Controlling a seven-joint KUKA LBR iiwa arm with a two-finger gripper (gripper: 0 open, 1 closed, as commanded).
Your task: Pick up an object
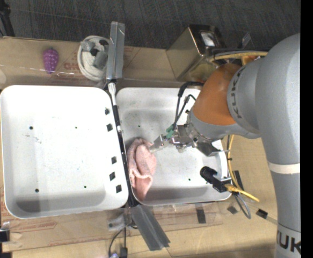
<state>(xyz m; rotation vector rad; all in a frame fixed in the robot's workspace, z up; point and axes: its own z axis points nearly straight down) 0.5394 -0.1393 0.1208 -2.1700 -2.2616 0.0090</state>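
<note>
Pink cloth [140, 166], soft and crumpled, bunched into an elongated heap with folds and a rolled upper edge. Lies flat on the floor of the right bin [145, 104], pressed against its left wall by the divider between the two bins. Long axis runs along that wall, from about mid-bin down toward the near corner. Paler pink at its lower end.
</note>
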